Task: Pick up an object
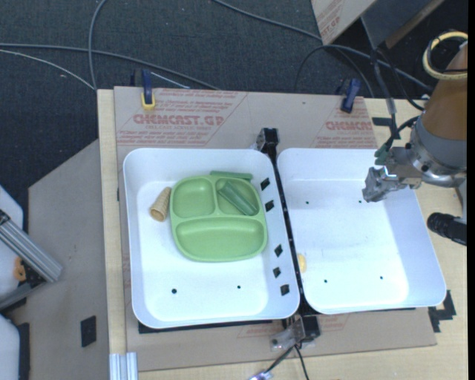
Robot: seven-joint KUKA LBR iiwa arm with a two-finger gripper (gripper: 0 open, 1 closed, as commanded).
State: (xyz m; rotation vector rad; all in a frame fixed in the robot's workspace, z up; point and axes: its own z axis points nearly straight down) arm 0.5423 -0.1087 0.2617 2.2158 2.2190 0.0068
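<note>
Two white bins side by side on a brown board (185, 119) w/ red "CHEMCAST" print along the far edge. Left bin (148, 297), right bin (415, 274); rims meet at centre under a black strip (276, 215) w/ black clips. Blue clamp (148, 95) at board's far left edge, another blue clamp (349, 94) far right. Dark carpet floor (52, 96) around, cables (96, 52) trailing across it. Cardboard box corner (338, 15) at top. Aluminium rail (26, 249) at left edge.
</note>
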